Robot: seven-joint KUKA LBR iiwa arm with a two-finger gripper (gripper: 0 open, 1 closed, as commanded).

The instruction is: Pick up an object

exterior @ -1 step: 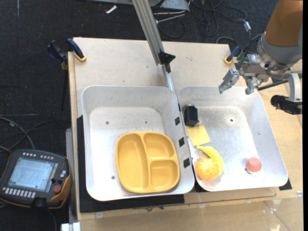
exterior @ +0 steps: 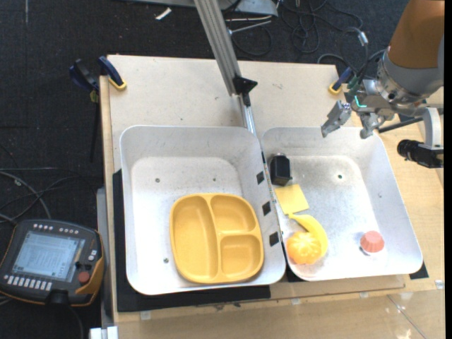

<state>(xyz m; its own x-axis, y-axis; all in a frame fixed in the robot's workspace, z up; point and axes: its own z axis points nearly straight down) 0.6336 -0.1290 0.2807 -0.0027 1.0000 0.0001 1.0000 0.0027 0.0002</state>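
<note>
bench (exterior: pixel 183 90) — pale board top | left bin (exterior: pixel 141 154) | right bin (exterior: pixel 388 182) — side by side, touching

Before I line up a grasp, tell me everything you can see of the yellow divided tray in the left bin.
The yellow divided tray looks like smooth plastic, a rounded rectangle with a raised rim and three compartments: one long one on its left side, two smaller ones on its right. It lies flat and upright on the floor of the left bin, toward the near right corner, turned slightly askew. Its right edge sits close to the bin's wall; whether it touches is unclear.
</note>
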